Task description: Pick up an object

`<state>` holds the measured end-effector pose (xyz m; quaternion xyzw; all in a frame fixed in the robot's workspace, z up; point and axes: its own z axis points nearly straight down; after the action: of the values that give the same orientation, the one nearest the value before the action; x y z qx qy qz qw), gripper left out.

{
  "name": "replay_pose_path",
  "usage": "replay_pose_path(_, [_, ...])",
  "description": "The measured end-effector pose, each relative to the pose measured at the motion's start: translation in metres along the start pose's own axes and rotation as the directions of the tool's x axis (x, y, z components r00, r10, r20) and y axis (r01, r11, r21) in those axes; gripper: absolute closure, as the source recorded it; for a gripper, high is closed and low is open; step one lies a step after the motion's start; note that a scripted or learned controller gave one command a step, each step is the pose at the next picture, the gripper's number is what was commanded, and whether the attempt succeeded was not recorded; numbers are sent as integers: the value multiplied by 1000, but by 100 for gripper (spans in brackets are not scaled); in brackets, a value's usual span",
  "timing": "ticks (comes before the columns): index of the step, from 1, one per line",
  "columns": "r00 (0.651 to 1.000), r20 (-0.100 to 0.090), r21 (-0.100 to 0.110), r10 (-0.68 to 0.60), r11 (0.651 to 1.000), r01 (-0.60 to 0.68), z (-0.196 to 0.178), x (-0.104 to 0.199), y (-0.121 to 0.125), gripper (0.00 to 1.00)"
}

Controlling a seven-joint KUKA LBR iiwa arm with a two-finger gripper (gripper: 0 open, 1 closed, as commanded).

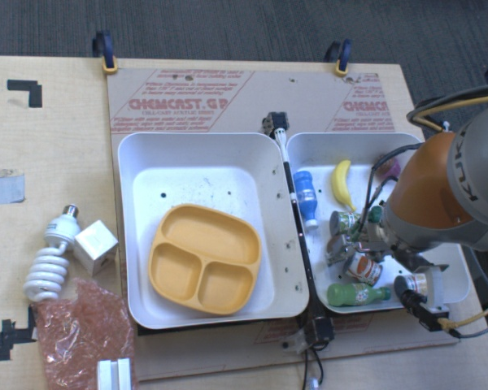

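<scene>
The metal gripper (pixel 342 246) hangs among clutter; whether it pinches anything, I cannot tell. Just below it lies a glossy green bottle (pixel 356 294), above it a curved banana (pixel 341 184).

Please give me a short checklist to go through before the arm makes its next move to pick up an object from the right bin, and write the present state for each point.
1. Tool is over the right bin: ok. The tool sits low among the items.
2. Something is between the tool's fingers: cannot tell; the arm hides that area.
3. Objects within reach of the tool: ok. A red and white can and a green bottle lie close beside it.
4. Banana and blue bottle are apart from the tool: ok, both lie further back.
5. Left bin is undisturbed: ok. The yellow divided tray lies flat in it.
</scene>
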<state>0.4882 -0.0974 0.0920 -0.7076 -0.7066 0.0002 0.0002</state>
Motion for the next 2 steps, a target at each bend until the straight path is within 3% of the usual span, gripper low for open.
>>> replay_pose_path(1, [1000, 1, -4, 1, 1000, -1, -10, -1, 2, 100])
replay_pose_path(2, [1000, 0, -1, 0, 1000, 0, 0, -47, -11, 100])
